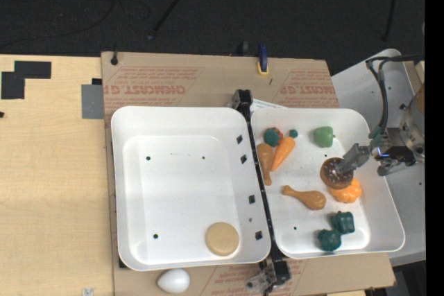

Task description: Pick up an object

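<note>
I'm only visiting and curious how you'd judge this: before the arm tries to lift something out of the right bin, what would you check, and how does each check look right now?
1. Gripper over the right bin: ok.
2. A target beneath it, the brown round toy: ok.
3. Fingers open or shut: cannot tell.
4. Target apart from neighbours: not ok, the orange piece touches it.
5. Anything held already: cannot tell.
6. Carrot and drumstick toy away from the gripper: ok.
</note>
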Tool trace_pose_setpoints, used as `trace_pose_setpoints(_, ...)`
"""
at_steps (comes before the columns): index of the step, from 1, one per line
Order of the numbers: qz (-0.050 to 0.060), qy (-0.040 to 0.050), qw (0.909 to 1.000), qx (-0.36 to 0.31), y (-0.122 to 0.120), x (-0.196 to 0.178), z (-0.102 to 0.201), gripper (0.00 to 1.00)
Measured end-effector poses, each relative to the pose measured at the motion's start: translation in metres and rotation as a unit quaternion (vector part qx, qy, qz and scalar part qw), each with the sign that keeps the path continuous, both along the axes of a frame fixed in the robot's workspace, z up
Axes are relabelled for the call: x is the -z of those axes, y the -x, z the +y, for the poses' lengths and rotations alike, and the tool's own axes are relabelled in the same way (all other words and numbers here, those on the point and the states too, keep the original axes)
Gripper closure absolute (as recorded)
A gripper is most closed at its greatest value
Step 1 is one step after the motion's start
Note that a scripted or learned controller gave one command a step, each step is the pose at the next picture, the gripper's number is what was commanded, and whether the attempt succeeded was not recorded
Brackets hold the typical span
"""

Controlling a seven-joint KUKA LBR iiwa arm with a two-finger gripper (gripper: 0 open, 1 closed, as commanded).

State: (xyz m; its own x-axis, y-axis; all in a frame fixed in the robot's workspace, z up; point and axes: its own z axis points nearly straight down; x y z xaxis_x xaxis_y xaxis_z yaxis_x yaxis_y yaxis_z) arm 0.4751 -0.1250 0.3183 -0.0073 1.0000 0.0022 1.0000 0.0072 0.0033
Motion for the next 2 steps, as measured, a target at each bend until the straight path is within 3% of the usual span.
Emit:
trace_pose_setpoints(1, 0.004, 0.0001, 1.0, 0.002, -0.001, 0.027, 0.043, 0.0)
trace_pose_setpoints(2, -0.007, 0.0088, 0.9999, 0.01, -0.057, 0.214, 0.034, 0.0)
